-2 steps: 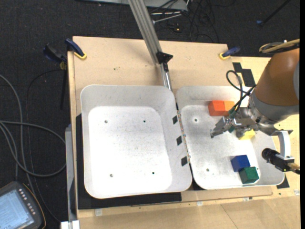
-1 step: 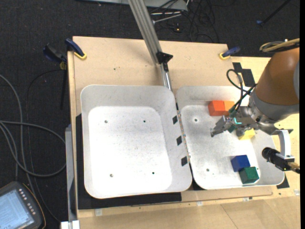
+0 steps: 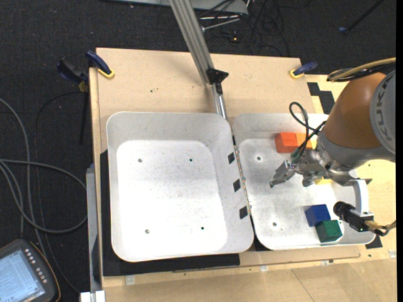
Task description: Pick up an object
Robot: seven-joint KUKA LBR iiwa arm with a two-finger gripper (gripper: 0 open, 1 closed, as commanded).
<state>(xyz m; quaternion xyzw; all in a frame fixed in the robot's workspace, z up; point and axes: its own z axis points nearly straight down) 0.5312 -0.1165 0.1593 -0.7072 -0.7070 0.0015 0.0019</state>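
Observation:
Over the middle of the right bin (image 3: 264,231) my gripper (image 3: 291,180) hangs from the grey arm with its orange band (image 3: 356,115). Its two fingers stand open, one finger (image 3: 278,178) pointing down-left, and nothing sits between them. An orange block (image 3: 288,141) lies just behind the gripper, apart from it. In the bin's front right corner a blue block (image 3: 317,214) rests with a green block (image 3: 329,231) touching its front side. A small yellow piece (image 3: 320,180) peeks out from under the wrist.
The left bin (image 3: 126,128) lies beside the right one, their rims meeting along a strip with black clips (image 3: 238,184). A slanted metal pole (image 3: 192,33) rises from the back of the bench. A black cable (image 3: 299,119) loops off the wrist.

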